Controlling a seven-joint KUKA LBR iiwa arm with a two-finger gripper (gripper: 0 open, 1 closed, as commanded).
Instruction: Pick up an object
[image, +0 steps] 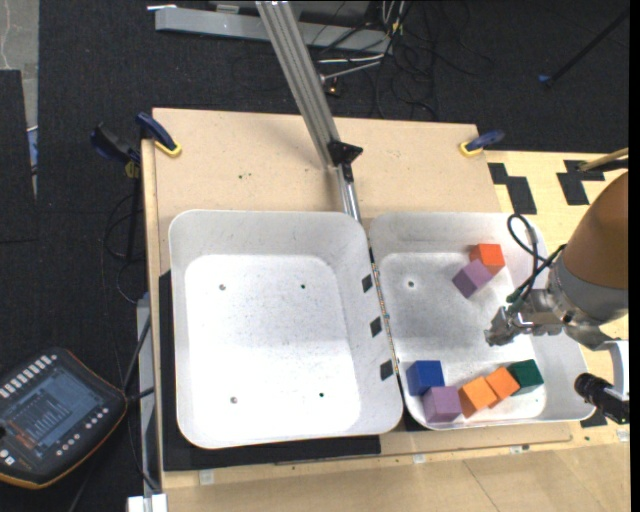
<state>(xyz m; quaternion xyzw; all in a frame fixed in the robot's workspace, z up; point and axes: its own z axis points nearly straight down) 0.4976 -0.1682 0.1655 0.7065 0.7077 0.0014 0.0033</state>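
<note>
The right bin (420, 240) holds several coloured blocks. An orange block (488, 256) and a purple block (471, 279) lie together near its far right. Along its near edge sit a blue block (425, 376), a purple block (442, 403), two orange blocks (480, 392) and a green block (526, 376). My gripper (499, 334) hangs over the right side of this bin, between the two groups, just above and left of the green block. I see no block in it.
The left bin (200, 240) lies beside the right one. A slanted metal pole (310, 90) ends at the far seam between the bins. Clamps (157, 134) sit at the bench's far corners. A teach pendant (50, 415) rests at the lower left.
</note>
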